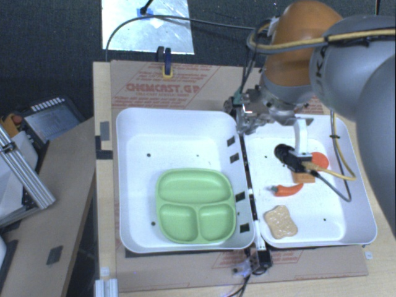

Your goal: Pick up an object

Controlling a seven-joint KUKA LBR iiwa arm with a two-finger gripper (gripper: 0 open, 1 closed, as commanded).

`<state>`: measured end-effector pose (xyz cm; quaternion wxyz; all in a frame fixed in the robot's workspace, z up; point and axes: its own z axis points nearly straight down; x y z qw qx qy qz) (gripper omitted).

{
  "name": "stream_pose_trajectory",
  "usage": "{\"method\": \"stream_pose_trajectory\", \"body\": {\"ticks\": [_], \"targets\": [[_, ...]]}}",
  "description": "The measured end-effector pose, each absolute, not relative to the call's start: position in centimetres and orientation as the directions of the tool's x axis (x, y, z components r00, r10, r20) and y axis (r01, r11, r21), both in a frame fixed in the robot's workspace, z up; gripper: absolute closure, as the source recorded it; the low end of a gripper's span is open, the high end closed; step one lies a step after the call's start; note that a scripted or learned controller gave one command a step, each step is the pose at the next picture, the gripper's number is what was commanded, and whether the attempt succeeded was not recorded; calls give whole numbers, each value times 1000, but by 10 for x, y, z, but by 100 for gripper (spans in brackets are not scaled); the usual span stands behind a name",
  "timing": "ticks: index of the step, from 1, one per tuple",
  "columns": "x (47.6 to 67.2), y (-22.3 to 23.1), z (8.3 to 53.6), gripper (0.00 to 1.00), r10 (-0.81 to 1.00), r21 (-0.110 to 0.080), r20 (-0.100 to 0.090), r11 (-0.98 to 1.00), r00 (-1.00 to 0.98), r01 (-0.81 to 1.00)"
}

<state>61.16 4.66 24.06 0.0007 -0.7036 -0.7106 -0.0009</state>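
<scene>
The right bin (346, 228) holds a tan, biscuit-shaped piece (280, 221) near its front left. A curved red-orange pepper-like piece (288, 190) lies just behind it. Farther back sit a small brown block (302, 177) and a round orange-red piece (319, 160). My gripper (249, 121) hangs over the back left corner of the right bin, close to the divider between the bins. It is well behind all these pieces, and I see nothing held in it.
A green three-compartment plate (195, 204) lies in the front of the left bin (142, 166). The grey arm and its orange band (297, 36) cover the back right of the bench. Cardboard (167, 82) lies under the bins.
</scene>
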Motion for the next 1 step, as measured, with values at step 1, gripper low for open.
{"method": "stream_pose_trajectory", "body": {"ticks": [1], "targets": [[605, 106, 225, 100, 1000, -1, 2, 10, -10, 1000]]}}
